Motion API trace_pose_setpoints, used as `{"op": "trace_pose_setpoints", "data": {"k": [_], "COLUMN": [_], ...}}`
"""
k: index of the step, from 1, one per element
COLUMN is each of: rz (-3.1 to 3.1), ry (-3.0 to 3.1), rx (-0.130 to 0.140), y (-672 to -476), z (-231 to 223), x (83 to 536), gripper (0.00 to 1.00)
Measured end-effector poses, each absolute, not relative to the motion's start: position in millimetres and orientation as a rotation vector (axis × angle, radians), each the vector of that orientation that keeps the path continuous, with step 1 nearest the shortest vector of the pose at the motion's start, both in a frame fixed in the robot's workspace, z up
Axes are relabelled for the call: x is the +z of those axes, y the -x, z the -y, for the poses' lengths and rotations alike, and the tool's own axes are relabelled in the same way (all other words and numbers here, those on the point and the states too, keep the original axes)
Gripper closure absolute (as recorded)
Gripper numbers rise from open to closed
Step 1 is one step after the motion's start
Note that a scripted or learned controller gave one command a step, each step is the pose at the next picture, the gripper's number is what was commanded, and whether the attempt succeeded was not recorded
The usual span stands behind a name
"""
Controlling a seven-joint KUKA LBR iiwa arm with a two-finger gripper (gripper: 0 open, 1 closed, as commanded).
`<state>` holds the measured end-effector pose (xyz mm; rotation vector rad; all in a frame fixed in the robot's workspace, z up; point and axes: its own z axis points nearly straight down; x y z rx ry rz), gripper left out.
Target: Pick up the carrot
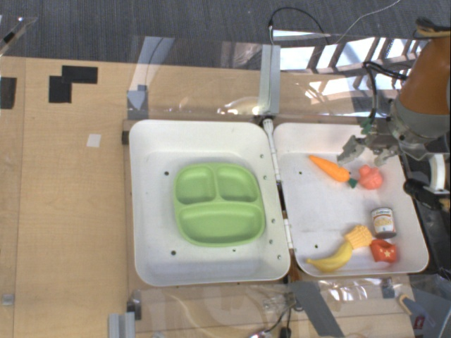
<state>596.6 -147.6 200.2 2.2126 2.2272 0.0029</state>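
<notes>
here wooden bench (63,210), two white bins; end effector (368,150) spread apart, just above carrot (330,168).

Open pincer (366,152) hovers just above the carrot (330,168) in right bin (310,224).

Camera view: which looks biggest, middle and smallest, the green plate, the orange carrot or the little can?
Largest to smallest:
1. Green divided plastic plate, by far.
2. Orange toy carrot.
3. Small round can with a label, though it looks not much smaller than the carrot.
</notes>
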Motion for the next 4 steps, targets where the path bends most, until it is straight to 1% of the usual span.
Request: {"op": "trace_pose_setpoints", "data": {"k": [1,2,3,4], "rz": [-2.128,-2.0,-1.999,-1.968], "ry": [-2.301,-2.414,-2.41,-2.445], "rx": [0.007,0.011,0.023,0.007], "y": [-643.9,-579.7,-582.8,-623.3], "z": [168,144,142,71], "x": [88,89,101,186], "gripper": [0.0,0.0,1.0,1.0]}}
